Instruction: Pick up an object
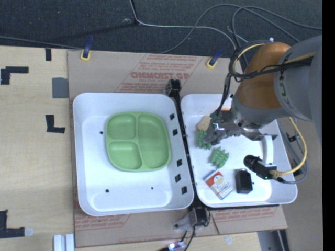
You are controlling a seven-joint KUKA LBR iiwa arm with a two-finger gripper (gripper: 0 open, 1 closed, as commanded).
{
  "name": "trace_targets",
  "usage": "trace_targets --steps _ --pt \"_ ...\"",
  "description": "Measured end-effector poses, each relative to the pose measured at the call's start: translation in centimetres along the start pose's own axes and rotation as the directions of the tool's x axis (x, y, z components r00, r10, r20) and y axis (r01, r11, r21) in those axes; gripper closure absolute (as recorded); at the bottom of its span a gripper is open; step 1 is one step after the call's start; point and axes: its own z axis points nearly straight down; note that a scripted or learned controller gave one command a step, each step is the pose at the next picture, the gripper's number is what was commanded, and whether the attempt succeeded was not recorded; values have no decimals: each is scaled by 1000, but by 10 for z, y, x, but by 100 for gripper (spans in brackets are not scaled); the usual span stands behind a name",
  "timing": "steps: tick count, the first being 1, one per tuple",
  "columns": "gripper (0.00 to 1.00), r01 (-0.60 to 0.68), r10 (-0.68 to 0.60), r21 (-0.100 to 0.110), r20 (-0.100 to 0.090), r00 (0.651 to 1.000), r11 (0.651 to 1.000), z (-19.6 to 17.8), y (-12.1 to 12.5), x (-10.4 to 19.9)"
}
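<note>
While the jaws (pixel 211 134) sit low by the right bin's (pixel 282 195) left wall, touching a green toy (pixel 202 138), can't tell if they're clenched; another green toy (pixel 219 156) lies mid-bin

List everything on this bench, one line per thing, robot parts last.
left bin: 1, white, left half of bench
divided plate: 1, light green, in left bin
right bin: 1, white, beside left bin
bumpy green toys: 2, green, right bin, near its left wall
tan object: 1, tan, right bin, above the green toys
small box: 1, red and white, right bin front
black block: 1, black, right of box
clamps: 2, yellow, cardboard's far edge
arm: 1, grey with orange band, from the right
pincer: 1, dark, over the green toys
</note>
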Motion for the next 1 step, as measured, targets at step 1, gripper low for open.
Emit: trace_targets --steps 1 --pt "100 -1 1 2 1 1000 1000 3 -15 53"
